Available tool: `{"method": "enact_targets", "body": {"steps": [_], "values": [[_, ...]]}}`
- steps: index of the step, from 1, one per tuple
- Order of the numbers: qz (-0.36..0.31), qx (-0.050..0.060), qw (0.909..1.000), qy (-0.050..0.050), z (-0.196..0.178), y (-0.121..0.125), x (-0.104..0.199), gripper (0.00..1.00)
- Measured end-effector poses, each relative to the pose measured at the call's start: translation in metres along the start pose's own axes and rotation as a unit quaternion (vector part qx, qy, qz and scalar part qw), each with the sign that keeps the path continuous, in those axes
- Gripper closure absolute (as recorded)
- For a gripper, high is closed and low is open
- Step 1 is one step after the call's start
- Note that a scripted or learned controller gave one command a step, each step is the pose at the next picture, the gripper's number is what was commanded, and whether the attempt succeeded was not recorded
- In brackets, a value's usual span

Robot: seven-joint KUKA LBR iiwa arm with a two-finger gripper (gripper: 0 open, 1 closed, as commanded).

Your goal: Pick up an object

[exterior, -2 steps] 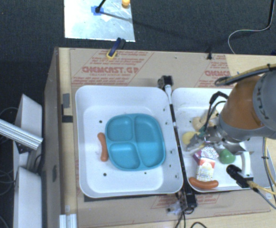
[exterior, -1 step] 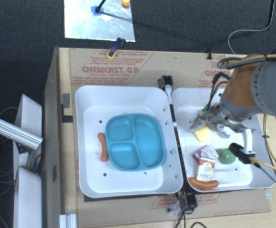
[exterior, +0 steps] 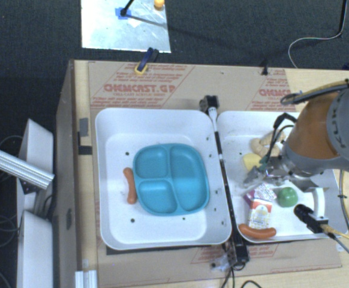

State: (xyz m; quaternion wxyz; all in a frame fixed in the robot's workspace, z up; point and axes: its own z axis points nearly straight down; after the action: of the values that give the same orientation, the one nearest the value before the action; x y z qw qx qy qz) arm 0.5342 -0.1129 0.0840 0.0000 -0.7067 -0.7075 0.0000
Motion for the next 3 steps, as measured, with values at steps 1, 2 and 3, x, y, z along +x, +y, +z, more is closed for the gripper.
{"method": "enact_targets", "body": {"steps": [1, 2, 3], "values": [[0.000, -0.001, 1.0000, 0.000, -0.011, 0.001, 0.000, 1.00], [-0.001, -0.001, 1.0000, 0.000, -0.011, 0.001, 0.000, 0.00], [-0.001, -0.001, 1.0000, 0.000, -0.001, 0.069, 0.004, 0.00]]}}
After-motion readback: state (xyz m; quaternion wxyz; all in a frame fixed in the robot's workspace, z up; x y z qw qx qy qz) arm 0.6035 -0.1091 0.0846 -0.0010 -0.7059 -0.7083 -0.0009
